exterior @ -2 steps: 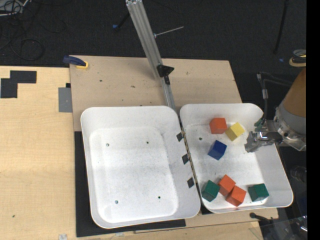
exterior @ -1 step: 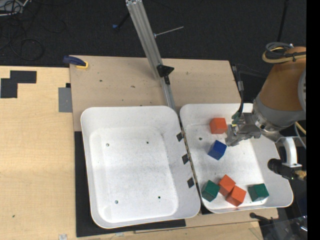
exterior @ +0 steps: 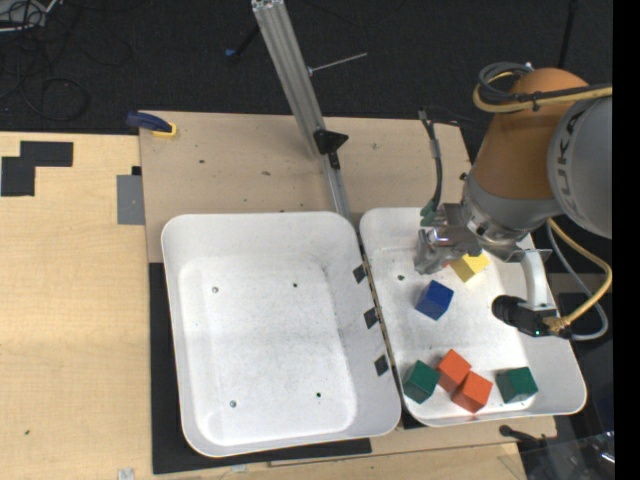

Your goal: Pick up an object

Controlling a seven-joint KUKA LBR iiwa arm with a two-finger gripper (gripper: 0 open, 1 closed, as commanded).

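- Yellow block is the likeliest candidate for the pick: it lies in the right bin, directly beside the gripper, partly covered by the wrist of the arm.
- Gripper sits low over the upper part of the right bin, just left of the yellow block. Whether the block is between the fingers cannot be told, and no hold is confirmed.
- Finger state: cannot tell; the metal parts at the tip blur together at this slant.
- Blue block lies just below the yellow block, free on all sides.
- Two orange blocks lie further below the yellow block, near the bin's lower rim, touching each other. One green block touches them on the left; a second green block stands just apart on the right.
- Left bin lies well to the left of the yellow block, across the shared rims.
- Handling, as a judgement: the blocks look small, rigid and light, with flat faces and square edges. They should not deform or break. Smooth faces may slip if caught at a corner.
- Recommended hold: two opposite flat faces, fingers square to them, at mid-height. The blue block offers the clearest approach; the orange and green cluster leaves little finger room between neighbours.
- Risk: a skewed closure could push a light block aside rather than clamp it.
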